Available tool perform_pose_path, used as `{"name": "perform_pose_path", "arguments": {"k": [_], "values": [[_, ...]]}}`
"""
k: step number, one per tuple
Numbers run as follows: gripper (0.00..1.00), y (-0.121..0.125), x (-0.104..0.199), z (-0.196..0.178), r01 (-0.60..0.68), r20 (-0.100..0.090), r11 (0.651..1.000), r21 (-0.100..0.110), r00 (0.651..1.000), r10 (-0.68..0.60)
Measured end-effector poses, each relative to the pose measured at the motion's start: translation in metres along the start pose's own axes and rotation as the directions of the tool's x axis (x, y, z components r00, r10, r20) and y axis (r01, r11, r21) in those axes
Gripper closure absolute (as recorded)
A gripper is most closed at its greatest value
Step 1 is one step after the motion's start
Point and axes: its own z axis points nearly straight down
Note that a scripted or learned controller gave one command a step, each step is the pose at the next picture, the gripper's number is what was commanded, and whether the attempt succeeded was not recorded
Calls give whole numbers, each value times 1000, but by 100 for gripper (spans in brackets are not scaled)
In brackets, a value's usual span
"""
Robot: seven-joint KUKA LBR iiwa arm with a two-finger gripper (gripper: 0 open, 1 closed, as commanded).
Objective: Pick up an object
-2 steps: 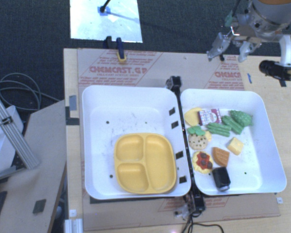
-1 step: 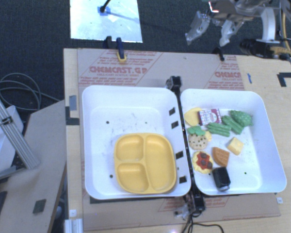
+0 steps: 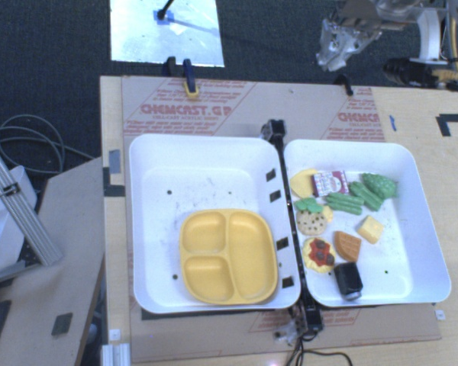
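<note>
The right bin (image 3: 412, 204) holds several toy foods: a yellow disc (image 3: 303, 182), a small pink and white packet (image 3: 331, 182), green bean pieces (image 3: 345, 202), a green leafy piece (image 3: 379, 184), a cookie (image 3: 311, 221), a cheese cube (image 3: 370, 229), a small pizza (image 3: 318, 254), a brown wedge (image 3: 348, 245) and a black block (image 3: 348, 280). My gripper (image 3: 334, 55) hangs high at the top of the view, beyond the bins' far edge and well above the bench. Nothing shows between its fingers.
The left bin (image 3: 160, 181) holds a yellow divided tray (image 3: 229, 255). A black divider (image 3: 286, 212) with clips runs between the bins. A cardboard sheet (image 3: 252, 105) lies under the bins. A shiny square plate (image 3: 166, 19) lies on the floor at top left.
</note>
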Motion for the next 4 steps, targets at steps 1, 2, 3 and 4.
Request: {"name": "perform_pose_path", "arguments": {"k": [1, 2, 3, 4], "values": [[0, 0, 0, 0, 1, 0, 1000, 0, 1000, -1], [100, 1, 0, -11, 4, 1, 1000, -3, 1000, -4], [0, 0, 0, -11, 5, 1, 1000, -2, 1000, -5], [100, 1, 0, -22, 8, 1, 1000, -6, 1000, -8]]}}
